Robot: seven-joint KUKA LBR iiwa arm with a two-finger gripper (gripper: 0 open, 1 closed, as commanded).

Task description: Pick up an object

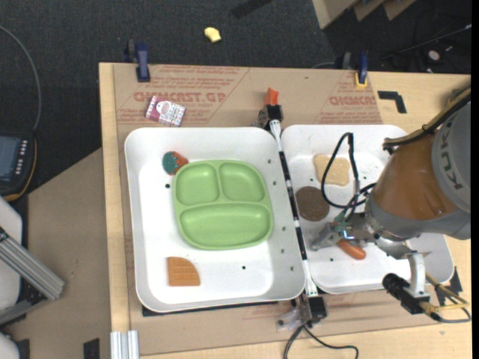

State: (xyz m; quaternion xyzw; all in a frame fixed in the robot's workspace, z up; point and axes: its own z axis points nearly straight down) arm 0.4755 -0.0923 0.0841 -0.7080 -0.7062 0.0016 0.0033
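Note:
My gripper is low in the right bin, near its left wall, on the grey and orange arm that reaches in from the right. A small orange-red sausage-shaped piece lies on the bin floor just right of and below the gripper tip, touching or almost touching it. A brown round disc lies just above the gripper. A tan bread-like piece sits farther back. I cannot tell whether anything is held.
The left bin holds a green divided plate, a small red and green item at its back left and an orange-brown wedge at the front. A pink packet lies on the bench behind it.

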